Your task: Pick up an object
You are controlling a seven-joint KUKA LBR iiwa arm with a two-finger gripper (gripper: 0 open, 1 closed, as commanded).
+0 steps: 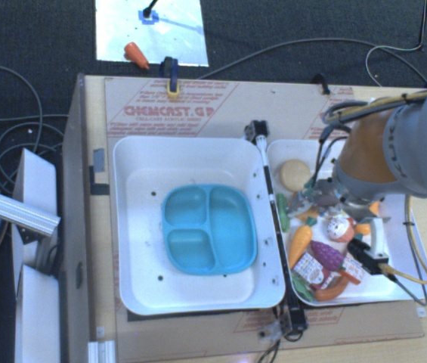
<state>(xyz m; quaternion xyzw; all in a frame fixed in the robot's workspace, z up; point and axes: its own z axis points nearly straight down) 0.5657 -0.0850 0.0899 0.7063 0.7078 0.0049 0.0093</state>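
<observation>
The arm (394, 146) reaches down into the right bin (417, 267), and its gripper (332, 206) sits low among a crowd of toy food. Its wrist hides the tip, so I cannot tell how wide it stands or whether it has anything in its grasp.

The likely targets lie close around it. A round beige ball (294, 175) rests just up and to the left of the gripper. A carrot (300, 244) lies just below and to the left. A purple piece (328, 254) and a red sausage (332, 286) sit below it, toward the near wall. A small white and red item (338, 228) lies just beneath the wrist.

The pile is tight, probably so that a blind descent meets something. The left bin (141, 169) holds a blue divided plate (209, 229), well apart from the gripper.
</observation>
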